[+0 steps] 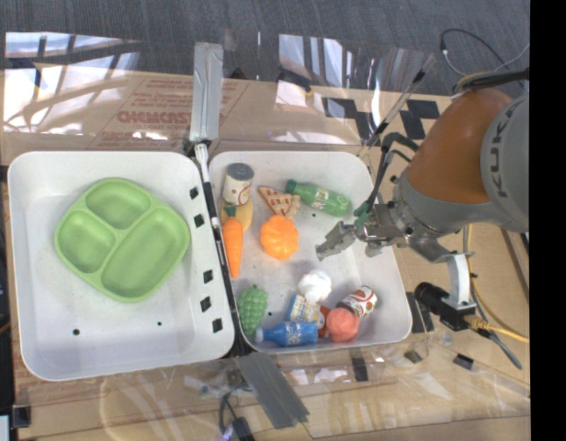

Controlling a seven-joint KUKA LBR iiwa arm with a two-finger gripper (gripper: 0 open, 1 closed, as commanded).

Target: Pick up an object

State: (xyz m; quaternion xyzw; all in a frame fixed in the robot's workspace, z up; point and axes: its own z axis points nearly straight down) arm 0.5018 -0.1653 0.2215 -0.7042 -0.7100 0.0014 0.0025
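Note:
My gripper (349,241) hangs over the right side of the right bin (386,288), open, with nothing between its fingers. Just up and left of it lies a green bottle (318,197). An orange pumpkin (279,236) sits to its left in the middle of the bin. Below the gripper are a white lump (313,286), a red and white can (360,299) and a red ball (341,323). A carrot (233,246) lies along the bin's left wall.
The right bin also holds a tan can (237,184), a pizza slice (276,200), a green bumpy fruit (252,307) and a blue bottle (290,334). In the left bin (44,329) a green divided plate (123,238) lies flat.

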